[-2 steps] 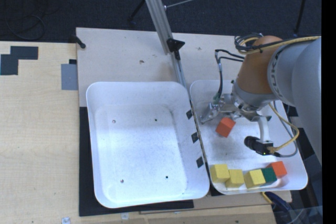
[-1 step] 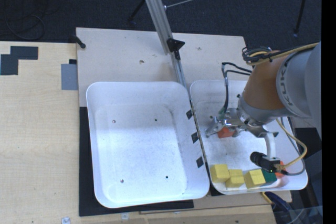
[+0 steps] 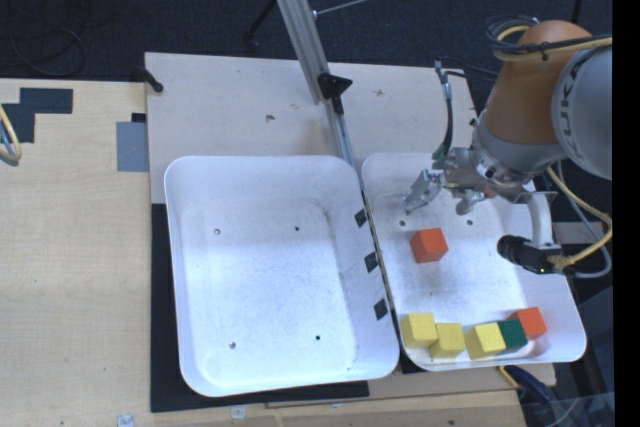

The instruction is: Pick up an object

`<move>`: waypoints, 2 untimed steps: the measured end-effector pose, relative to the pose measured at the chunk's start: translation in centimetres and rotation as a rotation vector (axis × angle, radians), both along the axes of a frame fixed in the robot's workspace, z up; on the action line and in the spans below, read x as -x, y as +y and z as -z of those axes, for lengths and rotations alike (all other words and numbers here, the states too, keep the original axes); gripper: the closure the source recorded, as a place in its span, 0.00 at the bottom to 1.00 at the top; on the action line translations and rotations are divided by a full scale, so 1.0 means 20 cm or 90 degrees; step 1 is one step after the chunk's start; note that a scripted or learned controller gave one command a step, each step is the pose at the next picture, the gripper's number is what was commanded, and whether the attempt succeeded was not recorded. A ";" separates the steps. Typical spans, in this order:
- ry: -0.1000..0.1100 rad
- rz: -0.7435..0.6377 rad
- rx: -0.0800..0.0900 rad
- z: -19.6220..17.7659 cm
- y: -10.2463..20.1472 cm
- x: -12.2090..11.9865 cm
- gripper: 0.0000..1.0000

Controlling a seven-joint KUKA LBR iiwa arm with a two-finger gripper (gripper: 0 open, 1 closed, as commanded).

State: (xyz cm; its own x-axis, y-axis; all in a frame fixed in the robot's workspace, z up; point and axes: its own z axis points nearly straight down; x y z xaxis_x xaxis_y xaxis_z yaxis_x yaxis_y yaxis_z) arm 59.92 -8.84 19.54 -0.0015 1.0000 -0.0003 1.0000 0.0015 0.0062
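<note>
Fingers (image 3: 440, 193) spread apart, holding nothing, above orange cube (image 3: 428, 244) mid right bin (image 3: 560, 340).

Even, fairly bright overhead light washes the two white bins (image 3: 265, 275) almost featureless, with mild glare. Below the gripper (image 3: 440, 195) fingers (image 3: 418, 196), soft shadows lie faint. Behind them the floor goes dark. Focus looks slightly soft, perhaps from compression.
</note>
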 end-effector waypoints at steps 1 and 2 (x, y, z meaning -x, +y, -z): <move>0.004 0.002 0.000 0.53 -0.06 -0.02 0.00; 0.003 0.002 0.000 0.52 -0.06 0.07 0.00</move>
State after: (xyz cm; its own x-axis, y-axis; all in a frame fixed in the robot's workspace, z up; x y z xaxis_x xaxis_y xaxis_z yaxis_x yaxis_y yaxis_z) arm 58.45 -10.00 9.19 0.0009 1.0000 -0.0006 1.0000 -0.0009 0.0007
